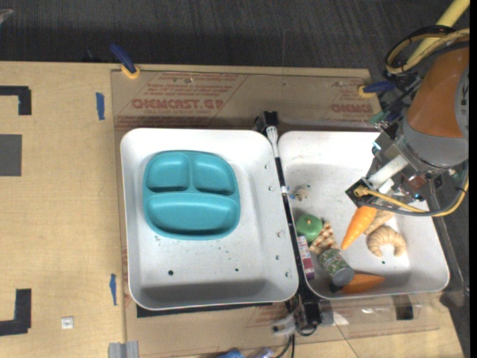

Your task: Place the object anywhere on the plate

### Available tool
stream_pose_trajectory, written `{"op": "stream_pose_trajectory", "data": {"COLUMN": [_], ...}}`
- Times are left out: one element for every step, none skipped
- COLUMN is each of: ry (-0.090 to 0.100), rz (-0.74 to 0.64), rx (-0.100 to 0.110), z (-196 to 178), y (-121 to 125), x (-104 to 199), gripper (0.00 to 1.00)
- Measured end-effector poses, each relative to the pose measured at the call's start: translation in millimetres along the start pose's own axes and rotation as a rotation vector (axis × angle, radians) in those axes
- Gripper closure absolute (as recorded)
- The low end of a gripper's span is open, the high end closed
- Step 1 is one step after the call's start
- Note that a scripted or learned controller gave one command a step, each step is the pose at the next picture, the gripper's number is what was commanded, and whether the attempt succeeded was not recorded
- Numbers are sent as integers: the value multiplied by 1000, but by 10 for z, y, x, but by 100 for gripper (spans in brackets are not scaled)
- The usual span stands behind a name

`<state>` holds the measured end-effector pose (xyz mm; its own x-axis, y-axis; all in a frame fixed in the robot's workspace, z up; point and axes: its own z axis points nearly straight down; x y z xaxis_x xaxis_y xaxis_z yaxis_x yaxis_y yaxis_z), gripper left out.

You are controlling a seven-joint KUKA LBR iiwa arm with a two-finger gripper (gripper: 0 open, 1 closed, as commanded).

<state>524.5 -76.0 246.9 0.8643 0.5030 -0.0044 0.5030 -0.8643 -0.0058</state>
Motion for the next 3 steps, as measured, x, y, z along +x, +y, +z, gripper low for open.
{"op": "stream_pose_trajectory", "data": {"ry": [1,0,0], "rz": [115,-126,-126], "rx": [0,-1,-1], "z": [-159,-275,-274], "y": [-304,-763,-761], "x": [-108,-84,-86], "gripper": [100,100,0]}}
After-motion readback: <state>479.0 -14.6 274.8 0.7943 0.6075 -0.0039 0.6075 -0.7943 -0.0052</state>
